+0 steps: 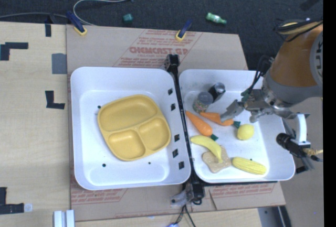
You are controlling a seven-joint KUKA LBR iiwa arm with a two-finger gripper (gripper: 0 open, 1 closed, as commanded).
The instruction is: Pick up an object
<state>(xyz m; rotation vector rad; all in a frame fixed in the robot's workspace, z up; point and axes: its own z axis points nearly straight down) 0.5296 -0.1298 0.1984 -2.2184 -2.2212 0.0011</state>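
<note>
Your pincer [234,110] hangs over the right bin [273,168], its tip just above a carrot [216,117], and you cannot tell how it stands. Around it lie a second carrot [200,123], a lemon [245,132], a banana [206,143] and corn [249,165]. The left bin [84,168] holds a yellow divided plate [133,127].

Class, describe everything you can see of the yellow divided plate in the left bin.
The yellow divided plate looks like matte plastic, a rounded rectangle with a raised rim and three compartments: one large across the top, two smaller below. It lies flat and slightly rotated on the floor of the left bin, near the middle. Nothing lies in its compartments, and it stays apart from the bin's walls.
</note>
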